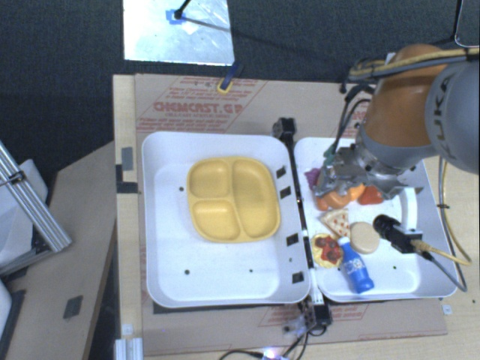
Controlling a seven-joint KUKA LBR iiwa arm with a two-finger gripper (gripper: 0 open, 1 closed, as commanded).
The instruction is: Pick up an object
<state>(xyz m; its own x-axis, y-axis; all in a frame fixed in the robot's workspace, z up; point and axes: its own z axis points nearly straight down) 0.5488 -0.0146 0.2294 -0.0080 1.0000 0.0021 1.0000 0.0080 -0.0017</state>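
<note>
My gripper (346,180) reaches down into the right bin (420,276), over a heap of toy food. Its tips stand right at an orange piece (335,199) and a red-orange piece (370,195); a purple item (313,177) lies just to their left. The wrist hides how the tips meet the heap. Nearer the front lie a pizza slice (336,221), a tan round bun (364,238), a red and yellow piece (325,249) and a blue bottle (357,269).
A yellow divided plate (231,199) sits in the left bin (169,276). A black-clipped divider (295,201) runs between the two bins. A shiny metal sheet (178,19) lies behind the bench.
</note>
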